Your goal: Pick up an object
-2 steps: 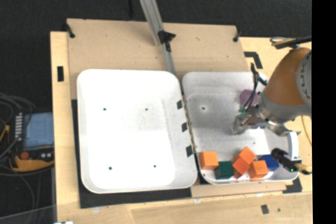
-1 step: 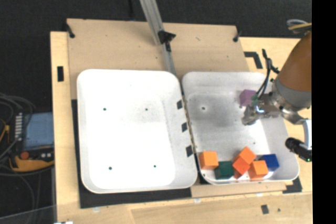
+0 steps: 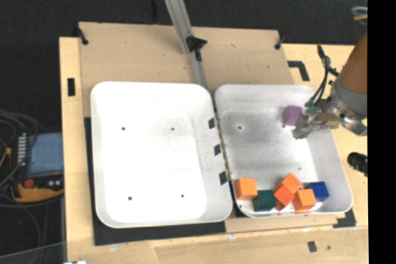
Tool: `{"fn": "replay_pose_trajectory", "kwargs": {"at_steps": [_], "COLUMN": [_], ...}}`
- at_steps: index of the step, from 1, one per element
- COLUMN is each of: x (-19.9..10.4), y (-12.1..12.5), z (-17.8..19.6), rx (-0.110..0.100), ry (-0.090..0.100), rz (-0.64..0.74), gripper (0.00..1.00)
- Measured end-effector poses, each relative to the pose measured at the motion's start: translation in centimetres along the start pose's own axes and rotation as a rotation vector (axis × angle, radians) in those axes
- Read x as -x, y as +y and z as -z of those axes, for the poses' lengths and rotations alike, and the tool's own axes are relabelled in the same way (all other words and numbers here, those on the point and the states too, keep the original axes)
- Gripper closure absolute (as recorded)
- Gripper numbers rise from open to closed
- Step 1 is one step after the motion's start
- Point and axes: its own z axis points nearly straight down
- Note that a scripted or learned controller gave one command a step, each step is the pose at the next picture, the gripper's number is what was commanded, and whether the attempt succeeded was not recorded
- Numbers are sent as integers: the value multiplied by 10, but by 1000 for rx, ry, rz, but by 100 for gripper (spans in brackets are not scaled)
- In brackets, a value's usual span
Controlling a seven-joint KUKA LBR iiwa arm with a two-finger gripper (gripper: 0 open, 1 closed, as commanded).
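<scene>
Well, from my seat I see the left bin (image 3: 154, 151) on the surface, then the right bin (image 3: 260, 133) with a purple block (image 3: 291, 114) touching the fingers (image 3: 301, 127); whether they grip it, I cannot tell. Colored blocks (image 3: 281, 191) crowd its near edge.

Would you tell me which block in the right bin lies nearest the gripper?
The purple block, alone beside the gripper; the orange, green and blue blocks cluster along the bin's near edge.
</scene>
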Motion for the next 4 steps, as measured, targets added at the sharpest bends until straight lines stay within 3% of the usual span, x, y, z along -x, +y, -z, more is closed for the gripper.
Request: {"fn": "replay_pose_trajectory", "kwargs": {"at_steps": [1, 2, 4], "x": [-3, -53, -163], "y": [6, -3, 4], "z": [63, 55, 55], "rx": [2, -6, -8], "ry": [0, 1, 3], "rz": [1, 2, 4], "gripper": [100, 100, 100]}}
